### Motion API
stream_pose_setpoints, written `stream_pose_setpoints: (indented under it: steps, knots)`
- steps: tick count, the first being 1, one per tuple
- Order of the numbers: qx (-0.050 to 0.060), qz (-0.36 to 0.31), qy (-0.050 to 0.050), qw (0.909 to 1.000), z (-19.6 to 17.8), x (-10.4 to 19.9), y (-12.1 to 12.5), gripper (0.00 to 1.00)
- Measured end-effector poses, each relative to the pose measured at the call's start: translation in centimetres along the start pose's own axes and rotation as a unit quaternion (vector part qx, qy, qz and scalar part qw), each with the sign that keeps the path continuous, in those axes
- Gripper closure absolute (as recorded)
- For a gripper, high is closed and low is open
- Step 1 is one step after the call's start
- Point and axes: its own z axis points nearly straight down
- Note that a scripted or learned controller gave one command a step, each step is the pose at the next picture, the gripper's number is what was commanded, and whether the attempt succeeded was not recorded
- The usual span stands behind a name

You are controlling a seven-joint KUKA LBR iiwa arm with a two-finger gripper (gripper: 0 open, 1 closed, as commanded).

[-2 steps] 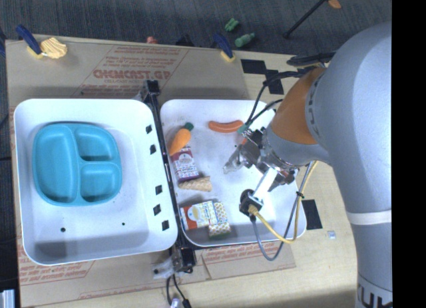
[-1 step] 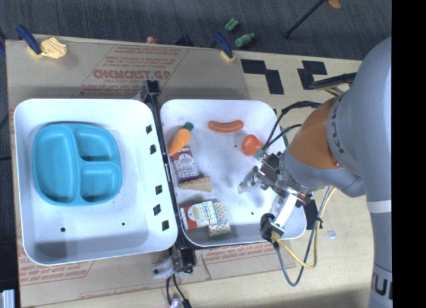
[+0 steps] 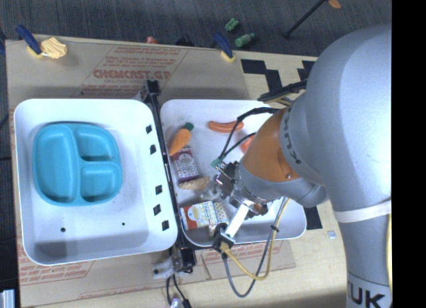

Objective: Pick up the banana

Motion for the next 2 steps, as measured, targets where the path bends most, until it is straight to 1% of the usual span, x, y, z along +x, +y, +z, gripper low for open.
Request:
stream_pose_setpoints:
  steps: [1,2]
  knots:
    - [0.000,0.099,0.000,0.9951,-10.0,12.5,-7.9,0.00]
    - [0.000,0.032,-0.001,0.9995,-10.0,6.6,-6.3,0.00]
